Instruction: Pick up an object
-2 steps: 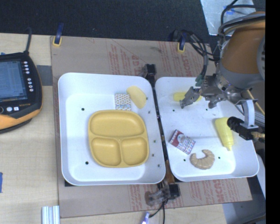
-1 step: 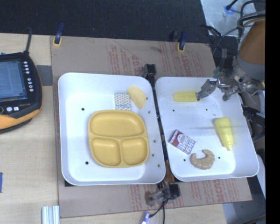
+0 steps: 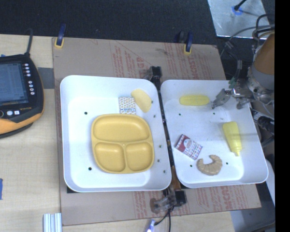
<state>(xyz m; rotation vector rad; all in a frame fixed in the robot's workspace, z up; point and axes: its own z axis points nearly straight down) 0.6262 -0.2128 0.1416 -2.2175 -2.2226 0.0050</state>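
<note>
End effector (image 3: pixel 230 99): hovering open-fingered and empty, over the right bin (image 3: pixel 261 173).
Nearest target: yellow pod (image 3: pixel 194 100), lying just beside it.

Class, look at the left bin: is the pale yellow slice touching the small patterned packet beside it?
Apart. The camera view shows a thin strip of white bin floor between the pale yellow slice and the patterned packet, near the left bin top edge.

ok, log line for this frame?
pincer open, holding nothing | over right bin far edge | nearest: yellow oblong piece | no pick yet
</note>
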